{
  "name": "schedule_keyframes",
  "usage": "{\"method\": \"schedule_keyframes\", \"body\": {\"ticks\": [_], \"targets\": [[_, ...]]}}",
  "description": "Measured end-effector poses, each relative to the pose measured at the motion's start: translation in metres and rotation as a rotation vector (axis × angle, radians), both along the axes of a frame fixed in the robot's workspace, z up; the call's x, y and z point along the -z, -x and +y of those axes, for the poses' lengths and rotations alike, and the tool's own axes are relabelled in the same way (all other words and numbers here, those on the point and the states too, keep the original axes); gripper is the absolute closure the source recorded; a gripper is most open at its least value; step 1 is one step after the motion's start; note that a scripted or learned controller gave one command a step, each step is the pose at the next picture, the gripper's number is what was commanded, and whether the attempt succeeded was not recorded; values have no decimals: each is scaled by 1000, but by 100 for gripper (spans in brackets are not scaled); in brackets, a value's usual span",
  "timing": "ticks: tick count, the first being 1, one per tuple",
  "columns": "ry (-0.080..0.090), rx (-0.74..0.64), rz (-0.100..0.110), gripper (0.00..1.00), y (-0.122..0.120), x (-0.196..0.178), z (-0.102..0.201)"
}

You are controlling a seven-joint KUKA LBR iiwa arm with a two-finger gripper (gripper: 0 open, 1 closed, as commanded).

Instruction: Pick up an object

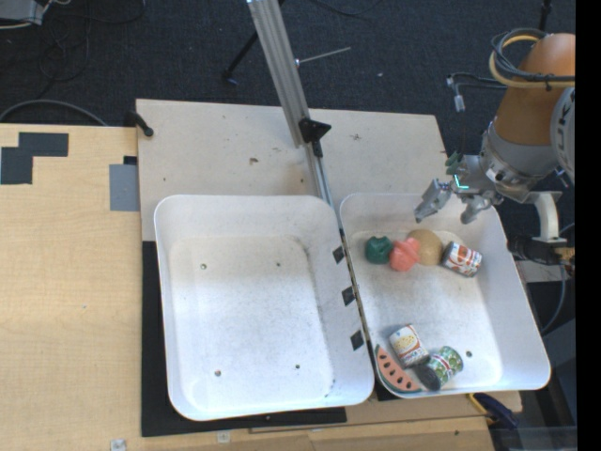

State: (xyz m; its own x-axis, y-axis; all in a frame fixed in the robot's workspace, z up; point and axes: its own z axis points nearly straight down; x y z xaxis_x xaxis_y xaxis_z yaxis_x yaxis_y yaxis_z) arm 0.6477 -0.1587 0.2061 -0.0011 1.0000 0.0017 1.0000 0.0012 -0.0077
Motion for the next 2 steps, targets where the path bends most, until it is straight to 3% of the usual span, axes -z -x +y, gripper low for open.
{"method": "schedule_keyframes", "body": {"ticks": [1,2], "targets": [[2,-3,-4,0,-1,-3,0],[1,0,0,0,10,48,-1]]}}
